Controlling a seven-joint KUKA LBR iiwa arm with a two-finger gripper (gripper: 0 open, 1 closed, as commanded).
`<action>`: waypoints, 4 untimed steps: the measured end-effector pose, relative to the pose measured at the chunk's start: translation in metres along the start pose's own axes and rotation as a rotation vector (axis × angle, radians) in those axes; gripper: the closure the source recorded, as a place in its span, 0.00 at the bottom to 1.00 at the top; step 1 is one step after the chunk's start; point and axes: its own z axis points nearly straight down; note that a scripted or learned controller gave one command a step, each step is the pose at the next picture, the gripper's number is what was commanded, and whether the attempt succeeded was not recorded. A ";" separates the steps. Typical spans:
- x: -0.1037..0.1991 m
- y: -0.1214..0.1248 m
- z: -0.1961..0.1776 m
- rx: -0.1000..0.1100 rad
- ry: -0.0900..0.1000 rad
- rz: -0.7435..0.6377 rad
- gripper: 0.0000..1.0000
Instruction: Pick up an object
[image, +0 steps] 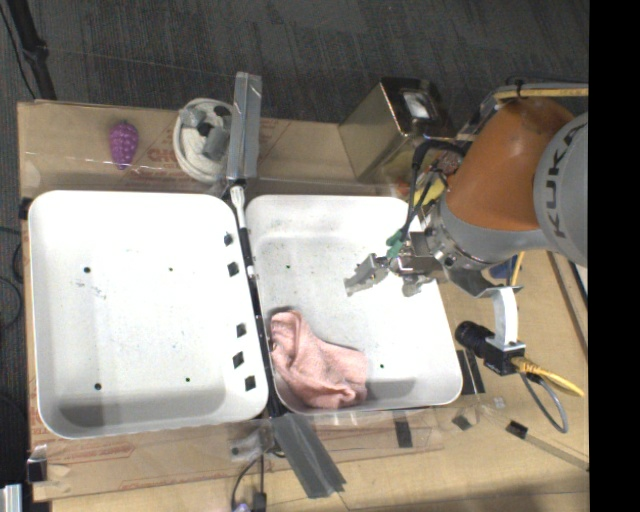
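Pincer (375, 270) hangs over the middle of the right bin (430, 375), finger state impossible to tell from above, nothing visibly between them; pink cloth (315, 365) lies crumpled in that bin's near-left corner, well apart from pincer.

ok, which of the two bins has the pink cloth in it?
The right bin, the one under the tool: the pink cloth lies crumpled in its near-left corner.

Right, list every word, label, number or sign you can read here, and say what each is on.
"KU": dark letters on the grey arm, cut off at the frame's edge.
Faint reddish print on the cardboard sheet beside the purple object: too blurred to read.
Face of the small box behind the right bin: too small to read.
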 end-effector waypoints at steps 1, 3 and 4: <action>0.039 -0.007 0.103 0.002 0.000 -0.011 0.00; 0.017 -0.032 0.171 -0.002 0.001 -0.156 0.00; 0.018 -0.031 0.162 -0.001 0.000 -0.163 1.00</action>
